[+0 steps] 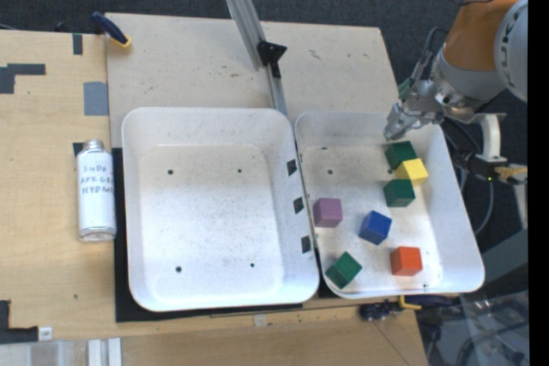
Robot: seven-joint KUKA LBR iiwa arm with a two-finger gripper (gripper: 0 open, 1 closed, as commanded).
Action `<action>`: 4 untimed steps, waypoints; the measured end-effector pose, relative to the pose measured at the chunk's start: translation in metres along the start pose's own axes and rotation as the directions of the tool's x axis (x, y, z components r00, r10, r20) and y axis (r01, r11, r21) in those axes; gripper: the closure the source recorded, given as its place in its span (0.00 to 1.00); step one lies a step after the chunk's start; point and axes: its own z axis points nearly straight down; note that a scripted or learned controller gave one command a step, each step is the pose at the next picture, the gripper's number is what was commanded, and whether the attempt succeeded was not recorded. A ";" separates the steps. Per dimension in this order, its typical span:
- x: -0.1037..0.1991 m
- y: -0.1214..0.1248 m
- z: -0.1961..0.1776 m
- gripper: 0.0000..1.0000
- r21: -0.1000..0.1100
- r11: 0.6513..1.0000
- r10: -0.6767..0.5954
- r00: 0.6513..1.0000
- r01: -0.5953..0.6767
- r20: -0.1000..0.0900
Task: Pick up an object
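Your gripper [397, 129] hung over the right bin [455, 210]. A green block [400, 154] sat just below it, touching a yellow block [413, 170]. Its grip was too blurry to tell.

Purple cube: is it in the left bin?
No, the purple cube lies in the right bin, near its left wall.

A white spray can [95, 189] lies on the bench just left of the left bin [137, 129]. Dark lettering runs across its label in a few short lines, too blurred to read. No other text can be read.
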 end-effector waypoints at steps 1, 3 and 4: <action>0.001 0.007 -0.045 1.00 0.000 1.000 0.000 1.000 0.000 0.000; 0.105 0.004 -0.039 1.00 0.007 1.000 -0.004 1.000 0.004 -0.003; 0.156 0.013 -0.035 1.00 0.005 1.000 -0.005 1.000 0.005 -0.002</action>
